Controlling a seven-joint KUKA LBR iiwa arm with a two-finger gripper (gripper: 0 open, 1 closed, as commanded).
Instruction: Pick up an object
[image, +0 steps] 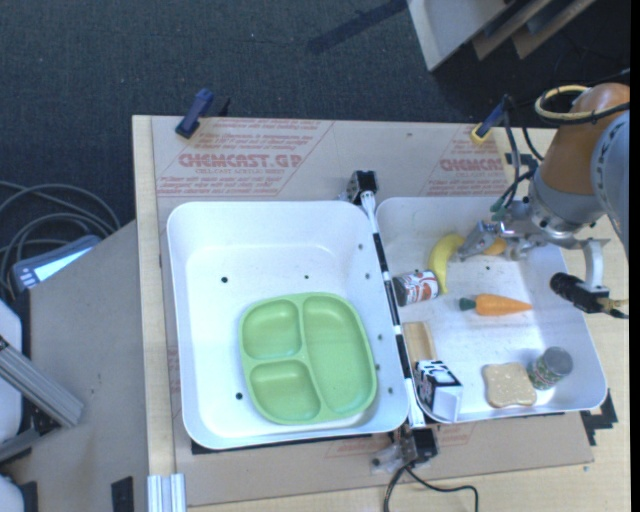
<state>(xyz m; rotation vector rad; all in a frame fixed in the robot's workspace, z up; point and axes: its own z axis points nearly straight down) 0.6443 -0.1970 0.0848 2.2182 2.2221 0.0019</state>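
The camera view looks down at a slant on a bench (250, 150) bearing two shallow white bins. In the left bin (200, 240) a green divided plate (307, 357) with three compartments lies toward the near right corner. A black bar (385, 290) runs along the seam where the bins meet. In the right bin (590, 385), going rightward from its left wall: a small can (418, 288) on its side against that wall, a tan block (418, 342) nearer the front, and a black-and-white box (437, 388) in the near left corner. A banana (445, 259) lies toward the far edge, a carrot (497, 306) mid-bin, a slice of bread (508, 384) and a grey-lidded jar (550, 366) along the near edge. The gripper (487, 243) sits low just beside the banana's right end; whether the claw is open or closed cannot be told.
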